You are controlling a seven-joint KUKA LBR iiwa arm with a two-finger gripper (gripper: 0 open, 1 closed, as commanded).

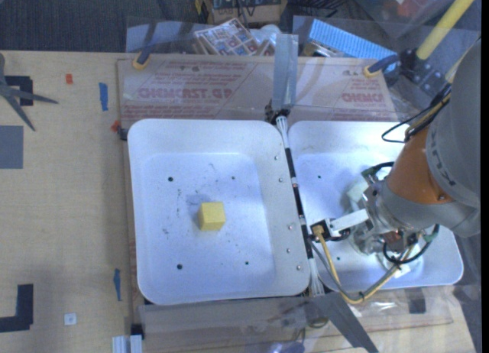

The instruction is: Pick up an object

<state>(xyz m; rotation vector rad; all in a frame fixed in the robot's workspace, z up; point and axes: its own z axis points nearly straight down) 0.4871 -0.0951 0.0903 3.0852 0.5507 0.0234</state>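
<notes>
We see two shallow white bins side by side on the wooden bench (61,214), and the only loose object we can make out is a small yellow block (212,215), which sits flat on the floor of the left bin (153,153), a little below its middle and well apart from every wall. The arm (451,160) reaches in from the right, its grey body and orange band hanging over the right bin (328,145). The end effector (365,229) is low over that bin's floor, toward the near edge and not far from the divider between the two bins — well apart from the yellow block, with the divider between them. Whether the end effector is open or closed we cannot tell, since the wrist and its cabling cover that part; nothing we can see is gripped by it. A yellow cable (344,283) loops from the wrist down across the near rim of the right bin. Behind the bins stands a clear panel (199,88) with red lettering, and a few blue tape marks (103,96) lie on the bench to the left.
</notes>
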